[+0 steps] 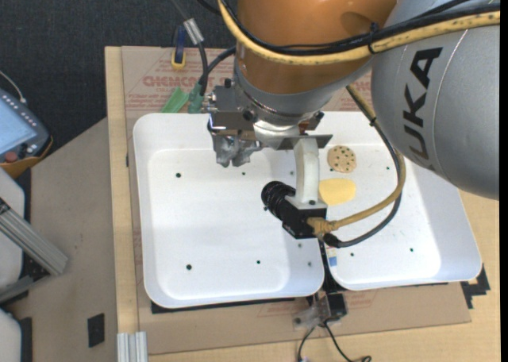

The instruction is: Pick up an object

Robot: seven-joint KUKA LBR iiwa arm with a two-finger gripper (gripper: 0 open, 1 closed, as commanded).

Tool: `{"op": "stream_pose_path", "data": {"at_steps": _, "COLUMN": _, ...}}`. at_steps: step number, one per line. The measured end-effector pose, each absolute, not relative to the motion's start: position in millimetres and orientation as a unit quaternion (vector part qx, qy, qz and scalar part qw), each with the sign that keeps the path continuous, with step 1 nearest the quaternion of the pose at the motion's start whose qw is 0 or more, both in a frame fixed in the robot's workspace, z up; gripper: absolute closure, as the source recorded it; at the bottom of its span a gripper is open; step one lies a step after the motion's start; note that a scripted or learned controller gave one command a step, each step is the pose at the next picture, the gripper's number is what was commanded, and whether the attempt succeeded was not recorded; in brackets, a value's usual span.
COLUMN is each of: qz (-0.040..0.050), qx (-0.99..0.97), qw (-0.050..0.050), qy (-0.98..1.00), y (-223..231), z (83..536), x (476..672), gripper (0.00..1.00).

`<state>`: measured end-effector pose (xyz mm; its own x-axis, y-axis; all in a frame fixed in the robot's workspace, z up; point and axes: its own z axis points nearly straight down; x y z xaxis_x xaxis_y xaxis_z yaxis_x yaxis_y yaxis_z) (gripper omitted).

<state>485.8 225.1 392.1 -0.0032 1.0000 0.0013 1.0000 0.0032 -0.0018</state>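
On the cardboard-covered worktop we see two bins; the hand, grip state unreadable, hangs left of the cookie; we risk closing on nothing.

I am counting two shallow white plastic bins sitting side by side on the bench. I am seeing two food-like pieces lying in the right-hand bin: one round tan cookie with dark chips and one flat yellow oval piece. I am also seeing one grey arm with an orange band reaching over the bins, and one green object lying beyond the left bin.
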Motion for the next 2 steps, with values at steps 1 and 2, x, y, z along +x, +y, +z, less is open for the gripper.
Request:
{"op": "stream_pose_path", "data": {"at_steps": 1, "qz": 0.0014, "qx": -0.707, "qw": 0.001, "qy": -0.708, "y": 224.6, "z": 392.5, "x": 478.6, "gripper": 1.0}}
{"op": "stream_pose_path", "data": {"at_steps": 2, "qz": 0.009, "qx": -0.708, "qw": 0.003, "qy": -0.707, "y": 219.0, "z": 235.9, "x": 476.0, "gripper": 1.0}}
